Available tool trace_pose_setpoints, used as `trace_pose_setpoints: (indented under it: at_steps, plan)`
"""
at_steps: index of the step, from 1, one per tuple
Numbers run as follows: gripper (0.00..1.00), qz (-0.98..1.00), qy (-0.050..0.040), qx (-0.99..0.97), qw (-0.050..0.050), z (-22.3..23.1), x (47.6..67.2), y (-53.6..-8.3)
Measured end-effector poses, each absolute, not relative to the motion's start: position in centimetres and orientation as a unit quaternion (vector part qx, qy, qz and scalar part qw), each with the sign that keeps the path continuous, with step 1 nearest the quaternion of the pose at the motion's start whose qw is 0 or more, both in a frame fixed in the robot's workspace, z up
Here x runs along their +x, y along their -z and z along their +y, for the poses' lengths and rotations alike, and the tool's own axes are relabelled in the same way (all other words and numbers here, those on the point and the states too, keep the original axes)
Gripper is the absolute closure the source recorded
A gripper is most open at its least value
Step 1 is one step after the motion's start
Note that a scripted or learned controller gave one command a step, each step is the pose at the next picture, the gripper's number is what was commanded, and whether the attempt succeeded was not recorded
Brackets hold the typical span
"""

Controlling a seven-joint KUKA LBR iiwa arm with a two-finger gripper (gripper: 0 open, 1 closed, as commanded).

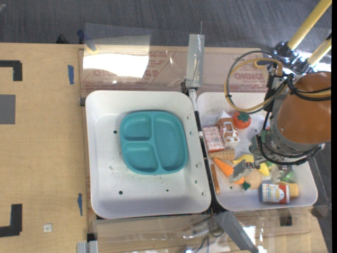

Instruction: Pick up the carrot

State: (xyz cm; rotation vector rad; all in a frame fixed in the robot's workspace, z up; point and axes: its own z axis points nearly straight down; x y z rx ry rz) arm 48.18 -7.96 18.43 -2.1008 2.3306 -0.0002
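The carrot [223, 166] is orange with a green tip. It lies flat in the right bin [311, 193], near that bin's left wall. My gripper [240, 169] hangs low among the toys just right of the carrot, close to its green end. The grey arm with its orange band [304, 109] stands over the bin's right half and hides what lies under it. Nothing can be seen held.
Around the carrot lie a waffle cone [224, 153], a red-and-white packet [212, 137], a brown box [229, 130], a tomato [241, 119], yellow pieces [263, 167], a beige ball [253, 179] and a labelled bottle [275, 192]. The left bin [100, 115] holds a teal divided plate [154, 141].
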Motion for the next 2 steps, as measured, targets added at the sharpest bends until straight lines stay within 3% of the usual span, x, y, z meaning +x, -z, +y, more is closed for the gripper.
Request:
trace_pose_setpoints:
  at_steps: [1,2]
  plan:
    - [0.00,0.751,0.0036,-0.660,0.004,-9.8,48.3,-8.8]
    - [1.00,0.751,0.0040,-0.661,0.011,-9.3,48.6,-10.1]
